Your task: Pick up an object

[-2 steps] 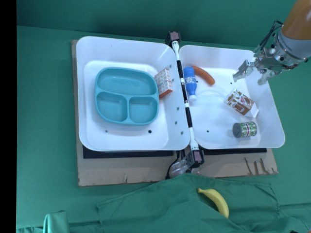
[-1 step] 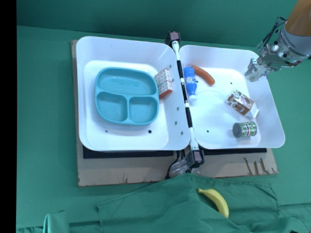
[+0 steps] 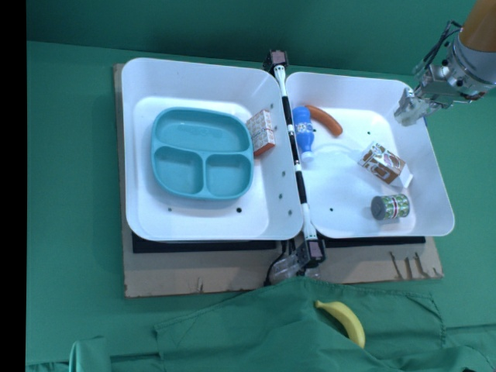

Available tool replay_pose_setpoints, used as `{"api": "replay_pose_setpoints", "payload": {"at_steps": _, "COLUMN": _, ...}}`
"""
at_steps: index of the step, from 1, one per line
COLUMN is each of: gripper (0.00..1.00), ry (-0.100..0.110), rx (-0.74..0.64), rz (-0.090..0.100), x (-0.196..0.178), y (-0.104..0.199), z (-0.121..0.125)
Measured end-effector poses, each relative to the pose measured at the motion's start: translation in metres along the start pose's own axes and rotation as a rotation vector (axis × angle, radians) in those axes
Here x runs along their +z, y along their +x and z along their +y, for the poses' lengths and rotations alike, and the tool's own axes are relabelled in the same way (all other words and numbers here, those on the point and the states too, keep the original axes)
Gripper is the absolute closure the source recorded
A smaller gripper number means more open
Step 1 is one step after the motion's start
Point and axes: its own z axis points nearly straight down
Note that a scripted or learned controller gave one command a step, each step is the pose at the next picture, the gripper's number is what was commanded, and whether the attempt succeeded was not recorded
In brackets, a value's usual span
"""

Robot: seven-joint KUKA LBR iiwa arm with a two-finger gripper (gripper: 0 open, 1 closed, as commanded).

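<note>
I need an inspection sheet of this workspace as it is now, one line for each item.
Surface: green cloth; cardboard sheet under two white bins.
Job's things: left bin holds teal tray and small box; right bin holds bottle, sausage, carton, can.
Clutter: banana on the cloth, in front of the bins.
Grippers: gripper above the right bin's far right corner, holding nothing.
Cables: cables beside the wrist.
Surroundings: green backdrop.
</note>
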Motion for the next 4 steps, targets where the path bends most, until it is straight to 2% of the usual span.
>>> {"api": "replay_pose_setpoints", "payload": {"at_steps": 1, "gripper": 1.0, "ry": 0.028, "rx": -0.006, "rz": 0.011, "x": 0.023, "y": 0.003, "z": -0.083}}
{"api": "replay_pose_setpoints", "payload": {"at_steps": 2, "gripper": 0.0, "ry": 0.021, "rx": -0.009, "rz": 0.009, "x": 0.022, "y": 0.003, "z": -0.079}}
{"api": "replay_pose_setpoints", "payload": {"at_steps": 3, "gripper": 0.0, "ry": 0.021, "rx": -0.009, "rz": 0.009, "x": 0.022, "y": 0.003, "z": -0.079}}
{"api": "replay_pose_setpoints", "payload": {"at_steps": 4, "gripper": 0.0, "ry": 0.017, "rx": -0.012, "rz": 0.006, "x": 0.05, "y": 0.005, "z": -0.004}}
